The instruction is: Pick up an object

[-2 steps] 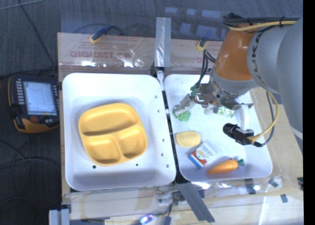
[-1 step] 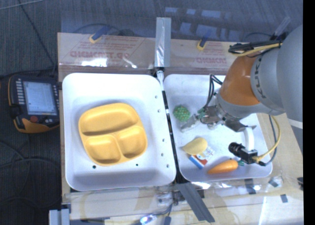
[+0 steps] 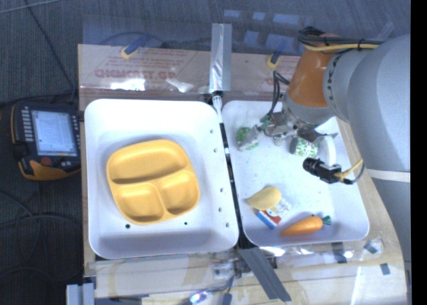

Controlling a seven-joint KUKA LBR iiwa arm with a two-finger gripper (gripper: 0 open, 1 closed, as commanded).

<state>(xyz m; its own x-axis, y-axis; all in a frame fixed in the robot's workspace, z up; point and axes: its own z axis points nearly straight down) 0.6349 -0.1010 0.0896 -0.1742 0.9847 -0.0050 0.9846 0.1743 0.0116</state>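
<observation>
1. You've got the arm (image 3: 373,90) coming in from the rt of the view, orange band above the wrist. The claw (image 3: 283,127) sits low over the far end of the rt bin (image 3: 347,203).
2. Claw state: you can't tell from this angle whether it's spread or pressed together.
3. Everything pickable is in the rt bin. A green piece (image 3: 247,137) lies by the far-left corner, near the divider, just left of the claw.
4. A green-white piece (image 3: 304,147) lies just rt of the claw and a bit nearer the camera. You can't tell if they touch.
5. At the near end, a yellow piece (image 3: 263,197) lies against a small red-white-blue box (image 3: 271,217). The carrot (image 3: 303,225) lies just rt of the box, along the near wall, w/ its green top pointing rt.
6. The left bin (image 3: 100,230) holds a yellow plate (image 3: 153,180) w/ three compartments, lying flat mid-bin.
7. Both bins sit side by side on the worktop (image 3: 160,67). Left of it, a pendant (image 3: 43,138) w/ a lit screen lies on the floor.
</observation>
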